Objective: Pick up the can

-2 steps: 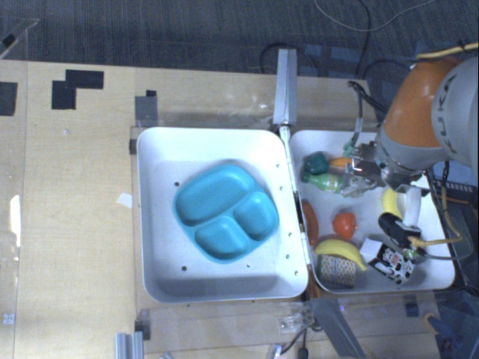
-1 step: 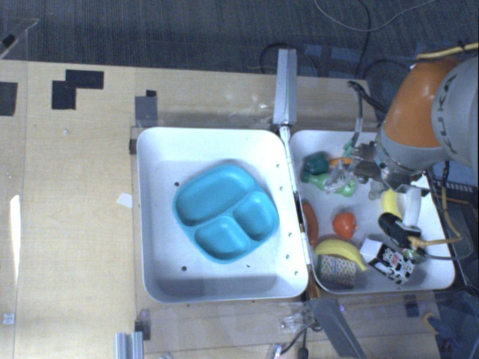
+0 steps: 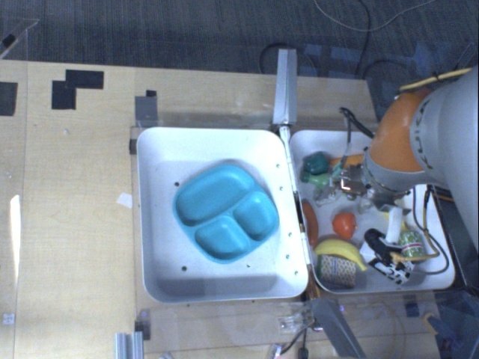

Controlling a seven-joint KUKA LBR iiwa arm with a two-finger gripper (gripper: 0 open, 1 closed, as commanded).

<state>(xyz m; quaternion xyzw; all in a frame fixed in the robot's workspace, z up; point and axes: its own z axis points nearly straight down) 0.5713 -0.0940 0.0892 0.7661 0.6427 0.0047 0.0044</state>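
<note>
In the right bin (image 3: 447, 279) the gripper (image 3: 335, 179) hovers by the teal thing (image 3: 316, 163), can't tell its jaws, so next it needs to find the can (image 3: 338, 273).

The arm (image 3: 441, 129) is a thick, rounded grey tube with a smooth matte shell, broad where it enters from the right. Nearer the wrist it carries a glossy orange band (image 3: 393, 137), dome-shaped and catching a soft highlight. Below the band sits a darker grey collar, ringed like a stepped flange. The end effector (image 3: 346, 179) is a cluster of dark metal parts with small bright glints and a spot of reddish light. Thin black cables (image 3: 430, 223) loop out from the wrist and trail downward in long curves
</note>
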